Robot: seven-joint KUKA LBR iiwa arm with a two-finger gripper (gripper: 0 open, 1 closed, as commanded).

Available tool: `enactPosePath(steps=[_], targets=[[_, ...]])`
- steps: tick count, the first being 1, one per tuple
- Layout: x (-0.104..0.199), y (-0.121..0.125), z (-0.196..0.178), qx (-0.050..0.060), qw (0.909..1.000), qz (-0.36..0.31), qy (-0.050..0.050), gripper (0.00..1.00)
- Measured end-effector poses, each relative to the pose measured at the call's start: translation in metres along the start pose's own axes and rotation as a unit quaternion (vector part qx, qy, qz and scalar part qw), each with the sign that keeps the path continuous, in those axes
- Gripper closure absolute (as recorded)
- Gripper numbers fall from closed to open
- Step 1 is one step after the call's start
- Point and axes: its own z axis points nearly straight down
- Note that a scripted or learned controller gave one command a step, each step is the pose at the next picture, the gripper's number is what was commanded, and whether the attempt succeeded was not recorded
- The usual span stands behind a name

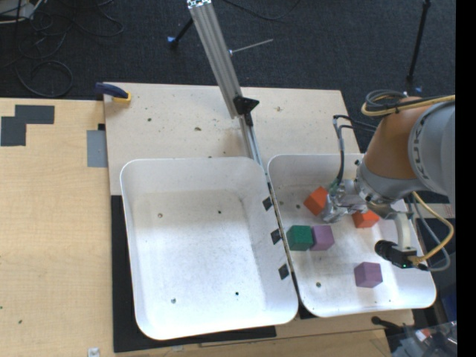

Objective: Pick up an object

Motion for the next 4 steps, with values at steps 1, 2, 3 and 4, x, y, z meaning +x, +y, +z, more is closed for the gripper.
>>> enactPosePath(steps=[1,2,3,4], targets=[[0.008,0.005,-0.055,-0.002,1.0,-0.005,-0.001,1.0],[0.016,0.009,-0.103,-0.003,1.0,-0.005,-0.001,1.0],[0.015,0.01,-0.134,-0.002,1.0,-0.005,-0.001,1.0],[0.069,0.012,-0.124,0.001,1.0,-0.006,0.0,1.0]])
